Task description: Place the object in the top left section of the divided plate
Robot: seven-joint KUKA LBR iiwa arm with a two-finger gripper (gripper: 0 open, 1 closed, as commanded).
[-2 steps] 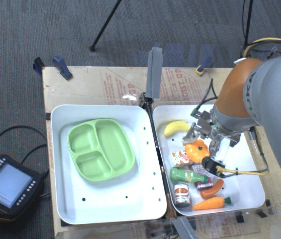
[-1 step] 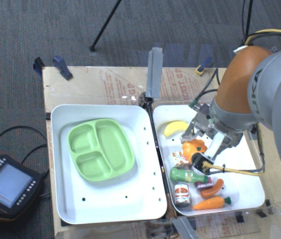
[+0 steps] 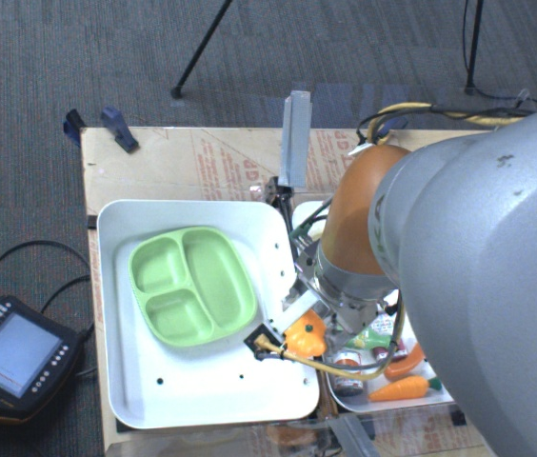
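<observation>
1. Plate [image 3: 193, 285] sits in the left bin [image 3: 126, 388], all sections bare.
2. Gripper [image 3: 299, 336] hangs at the seam between the bins, near side.
3. Orange object [image 3: 305, 337] at the fingers; grasped or not, cannot tell.
4. Carrot [image 3: 400, 388] lies in the right bin.

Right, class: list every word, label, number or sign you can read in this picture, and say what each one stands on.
Red printing on the cardboard sheet under the bins: too blurred and skewed to read.
Screen and buttons of the handheld pendant: too small to read.
Packaging in the right bin: nothing legible.
</observation>
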